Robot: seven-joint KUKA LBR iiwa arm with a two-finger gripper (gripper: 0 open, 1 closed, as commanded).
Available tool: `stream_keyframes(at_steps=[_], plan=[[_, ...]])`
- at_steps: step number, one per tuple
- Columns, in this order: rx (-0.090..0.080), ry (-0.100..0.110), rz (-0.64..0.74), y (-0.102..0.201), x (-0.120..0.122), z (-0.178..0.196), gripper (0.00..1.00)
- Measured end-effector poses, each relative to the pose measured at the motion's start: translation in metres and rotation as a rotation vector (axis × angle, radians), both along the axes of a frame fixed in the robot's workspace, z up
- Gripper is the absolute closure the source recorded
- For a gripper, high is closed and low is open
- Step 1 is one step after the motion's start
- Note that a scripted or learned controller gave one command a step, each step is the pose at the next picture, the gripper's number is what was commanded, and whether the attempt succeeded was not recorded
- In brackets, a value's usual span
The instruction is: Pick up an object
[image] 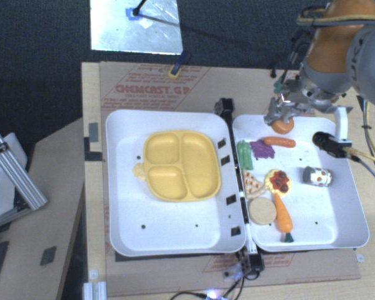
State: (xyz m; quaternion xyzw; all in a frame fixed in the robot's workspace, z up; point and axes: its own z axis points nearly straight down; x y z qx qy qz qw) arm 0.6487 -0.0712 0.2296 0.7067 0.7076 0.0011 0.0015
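The bench (62,167) bears what looks like printed cardboard (156,86), with two white bins (122,230) on top.

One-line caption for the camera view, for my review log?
Gripper low over an orange ball at the toy-filled right bin's far edge; a yellow divided plate sits in the left bin.
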Motion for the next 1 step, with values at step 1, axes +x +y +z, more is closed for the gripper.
stream_keyframes(at_steps=[1], plan=[[0.000,0.002,0.002,0.0043,-0.0060,-0.0036,1.00]])
